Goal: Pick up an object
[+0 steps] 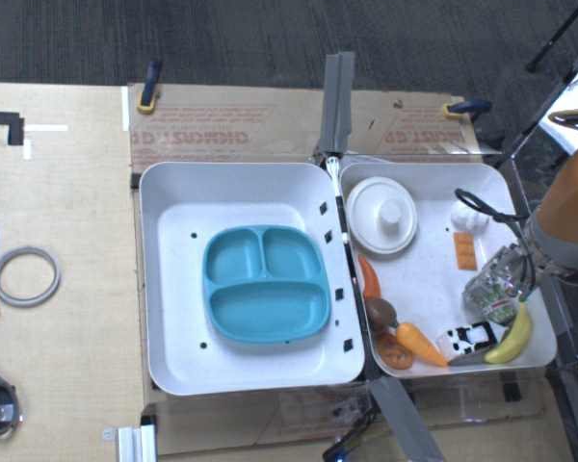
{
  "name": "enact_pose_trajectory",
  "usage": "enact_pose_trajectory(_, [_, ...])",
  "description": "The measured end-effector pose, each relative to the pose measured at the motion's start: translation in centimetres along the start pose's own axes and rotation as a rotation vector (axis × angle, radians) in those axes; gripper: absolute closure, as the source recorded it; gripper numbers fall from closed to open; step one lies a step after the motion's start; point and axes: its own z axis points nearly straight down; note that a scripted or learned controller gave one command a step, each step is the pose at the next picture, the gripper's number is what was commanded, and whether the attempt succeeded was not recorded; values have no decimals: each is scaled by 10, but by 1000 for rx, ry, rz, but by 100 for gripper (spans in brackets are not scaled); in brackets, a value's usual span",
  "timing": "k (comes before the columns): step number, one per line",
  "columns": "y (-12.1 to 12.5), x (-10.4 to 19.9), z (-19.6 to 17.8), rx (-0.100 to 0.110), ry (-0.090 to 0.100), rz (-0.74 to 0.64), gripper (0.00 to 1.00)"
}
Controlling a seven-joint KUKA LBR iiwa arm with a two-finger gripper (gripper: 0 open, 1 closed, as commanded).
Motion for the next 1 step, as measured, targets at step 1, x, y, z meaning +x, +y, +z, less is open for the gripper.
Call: enact_pose_trajectory(1, [1, -1, -10, -2, -3, -2, 100])
